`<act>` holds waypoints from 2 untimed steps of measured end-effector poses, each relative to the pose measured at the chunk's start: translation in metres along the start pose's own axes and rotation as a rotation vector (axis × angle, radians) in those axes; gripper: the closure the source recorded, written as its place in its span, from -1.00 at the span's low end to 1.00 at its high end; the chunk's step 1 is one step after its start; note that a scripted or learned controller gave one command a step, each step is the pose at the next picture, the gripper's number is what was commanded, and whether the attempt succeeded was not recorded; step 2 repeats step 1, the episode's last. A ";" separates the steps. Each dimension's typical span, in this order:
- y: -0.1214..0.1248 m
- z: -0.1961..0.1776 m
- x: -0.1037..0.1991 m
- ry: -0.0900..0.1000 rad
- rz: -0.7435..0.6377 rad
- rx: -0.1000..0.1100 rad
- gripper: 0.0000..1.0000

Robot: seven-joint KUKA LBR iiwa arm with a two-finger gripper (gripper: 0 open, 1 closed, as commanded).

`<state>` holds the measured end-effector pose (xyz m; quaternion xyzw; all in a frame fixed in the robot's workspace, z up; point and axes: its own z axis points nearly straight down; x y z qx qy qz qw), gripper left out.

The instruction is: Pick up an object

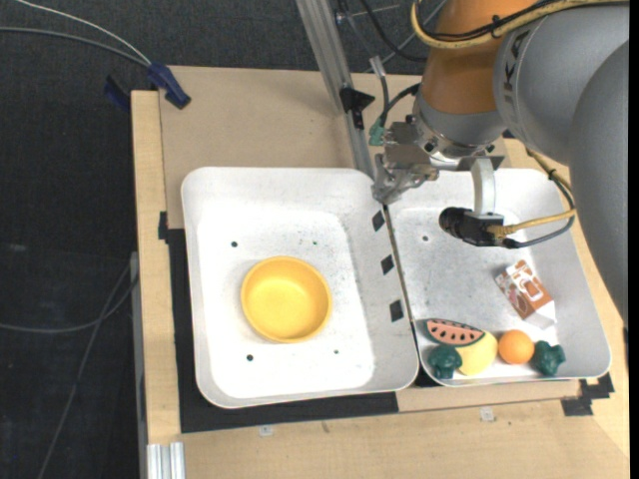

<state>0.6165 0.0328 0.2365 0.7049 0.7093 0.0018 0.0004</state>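
Note:
My gripper hangs over the back rim where the two bins meet, at the far left corner of the right bin. Nothing is visible in it. The right bin holds a brown and white snack packet near its right side. Along its front edge lie a watermelon slice, a yellow fruit, a dark green toy, an orange and another green piece. A yellow bowl sits upright in the middle of the left bin.
A slanted metal pole rises behind the bins, just left of the gripper. A black connector with a yellow cable hangs from the arm over the back of the right bin. Black clips line the divide between the bins.

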 end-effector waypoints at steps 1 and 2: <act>0.028 0.009 0.042 -0.001 0.002 0.000 1.00; 0.028 0.009 0.042 -0.001 0.002 0.000 1.00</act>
